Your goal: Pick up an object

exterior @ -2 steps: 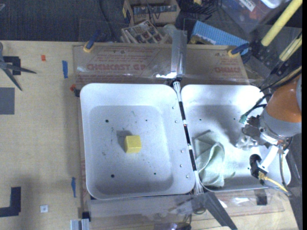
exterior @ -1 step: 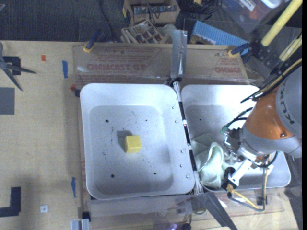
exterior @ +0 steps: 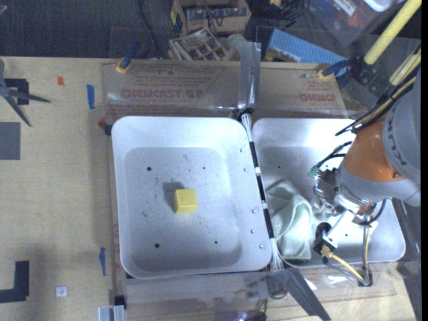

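Where hand [exterior: 319,211] hangs, cloth [exterior: 291,221] lies beside.

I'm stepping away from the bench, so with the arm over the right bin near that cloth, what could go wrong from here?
The cloth lies crumpled against the inner wall of the right bin, so the pincer could strike that wall. It might also catch just a loose fold that slips out.

The arm [exterior: 376,167] probably hides the cloth [exterior: 289,221]'s right edge.
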`<state>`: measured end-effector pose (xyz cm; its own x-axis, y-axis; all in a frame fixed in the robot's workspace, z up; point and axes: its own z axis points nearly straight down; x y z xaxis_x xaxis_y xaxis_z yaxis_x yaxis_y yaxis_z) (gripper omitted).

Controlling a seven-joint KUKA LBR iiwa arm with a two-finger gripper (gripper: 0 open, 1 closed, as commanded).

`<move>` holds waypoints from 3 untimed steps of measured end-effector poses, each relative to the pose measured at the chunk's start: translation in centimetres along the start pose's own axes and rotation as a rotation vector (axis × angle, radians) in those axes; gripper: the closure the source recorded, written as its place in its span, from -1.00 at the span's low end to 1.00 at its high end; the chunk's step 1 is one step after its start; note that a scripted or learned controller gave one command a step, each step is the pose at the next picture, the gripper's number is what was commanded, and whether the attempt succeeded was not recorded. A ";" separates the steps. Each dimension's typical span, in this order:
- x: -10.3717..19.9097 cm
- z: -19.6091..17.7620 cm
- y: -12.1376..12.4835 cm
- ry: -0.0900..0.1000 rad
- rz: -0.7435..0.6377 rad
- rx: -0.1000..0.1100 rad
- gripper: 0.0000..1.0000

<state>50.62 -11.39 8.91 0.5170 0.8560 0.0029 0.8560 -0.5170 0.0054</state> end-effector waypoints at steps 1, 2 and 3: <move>4.9 -9.5 3.3 -0.005 0.368 0.007 1.00; 10.4 -9.5 -0.4 -0.005 0.101 0.011 1.00; 4.4 -9.5 1.7 -0.004 -0.012 0.010 1.00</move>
<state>54.29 -8.49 18.42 0.5066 0.8622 -0.0009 0.8622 -0.5066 -0.0050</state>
